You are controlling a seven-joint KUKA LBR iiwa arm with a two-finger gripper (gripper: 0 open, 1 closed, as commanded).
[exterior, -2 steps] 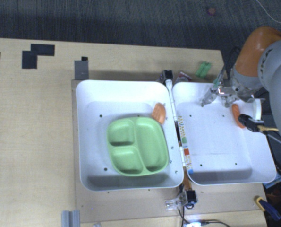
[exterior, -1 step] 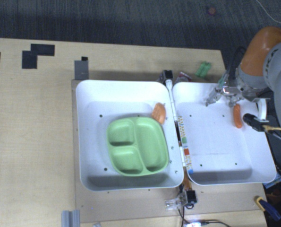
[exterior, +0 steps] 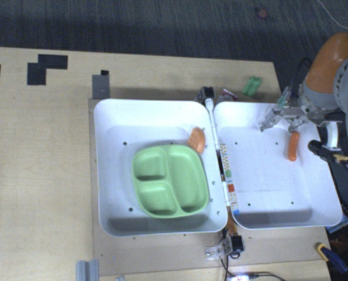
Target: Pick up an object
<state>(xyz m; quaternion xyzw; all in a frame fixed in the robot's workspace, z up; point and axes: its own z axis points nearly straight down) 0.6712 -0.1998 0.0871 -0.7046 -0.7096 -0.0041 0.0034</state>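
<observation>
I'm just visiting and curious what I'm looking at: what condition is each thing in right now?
Green divided plastic tray: lying flat in the left white bin.
Orange rounded piece: leaning at the tray's upper right edge.
Slim orange carrot-like stick: lying loose in the right white bin.
Two-finger gripper: over the right bin's upper corner, holding nothing.

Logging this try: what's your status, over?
Gripper over right bin, far edge, nothing seen held. Orange carrot-like piece lies beside it. Green divided tray and orange piece in left bin. Nothing blocking.
</observation>
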